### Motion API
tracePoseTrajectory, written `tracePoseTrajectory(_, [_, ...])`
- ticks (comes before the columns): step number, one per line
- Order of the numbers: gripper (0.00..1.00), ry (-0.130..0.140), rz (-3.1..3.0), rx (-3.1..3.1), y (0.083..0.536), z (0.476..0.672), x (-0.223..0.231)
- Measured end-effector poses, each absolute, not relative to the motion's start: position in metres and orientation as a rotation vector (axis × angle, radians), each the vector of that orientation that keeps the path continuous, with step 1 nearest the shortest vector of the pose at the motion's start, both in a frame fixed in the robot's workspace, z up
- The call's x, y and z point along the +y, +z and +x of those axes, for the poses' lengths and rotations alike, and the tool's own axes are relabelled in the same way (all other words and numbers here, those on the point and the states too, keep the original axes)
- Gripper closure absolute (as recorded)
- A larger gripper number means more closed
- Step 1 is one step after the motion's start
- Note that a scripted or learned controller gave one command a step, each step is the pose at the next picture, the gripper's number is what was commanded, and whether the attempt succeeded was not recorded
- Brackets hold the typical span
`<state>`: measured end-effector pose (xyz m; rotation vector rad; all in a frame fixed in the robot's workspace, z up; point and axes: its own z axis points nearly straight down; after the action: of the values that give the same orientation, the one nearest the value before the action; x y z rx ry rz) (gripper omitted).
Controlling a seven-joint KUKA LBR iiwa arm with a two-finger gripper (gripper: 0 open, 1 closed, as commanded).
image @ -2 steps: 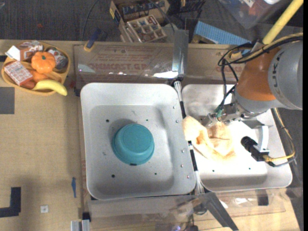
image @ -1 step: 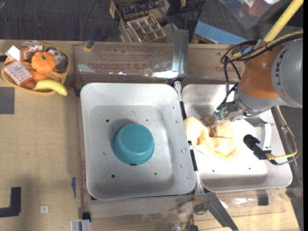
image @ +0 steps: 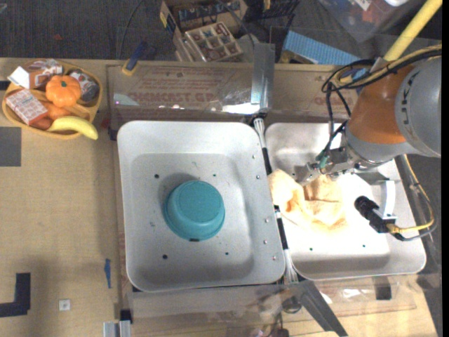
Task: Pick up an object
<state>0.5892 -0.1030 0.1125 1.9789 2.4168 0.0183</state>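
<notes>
Nearest the camera, along the bottom of the view, the front rims of two shallow white bins are seen side by side on the surface. A crumpled pale yellow cloth [image: 309,201] lies in the right bin [image: 365,255], bunched against its left wall and spreading toward the middle of the floor. That cloth is judged to be the thing to be picked up, since the arm is stationed over it.

The jaws of the gripper [image: 324,168] are lowered to the upper edge of the cloth, touching it or just above it; which of the two cannot be told. Whether the jaws are apart or together cannot be told either, because the wrist and cables hide them. No cloth is seen lifted clear of the bin floor.

Behind the gripper, the grey arm [image: 414,111] with its orange band reaches in from the right.

In the left bin [image: 140,146], well apart from the cloth, an overturned teal bowl [image: 196,210] sits near the centre. At the far left of the surface, a basket of toy food [image: 50,98] is placed, with a banana at its front.

The step in hand is judged to be the descent onto the cloth, or the closing on it. For the next move, a firm pinch on a raised fold is called for, followed by a straight lift, so that the fabric is not dragged against the bin wall.
</notes>
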Motion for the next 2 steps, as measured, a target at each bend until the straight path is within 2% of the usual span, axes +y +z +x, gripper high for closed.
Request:
tracePoseTrajectory(1, [1.00,0.021,1.981,2.409,0.1230,0.5897,-0.1055])
tracePoseTrajectory(2, [0.00,0.021,1.982,2.409,0.1230,0.5897,-0.1056])
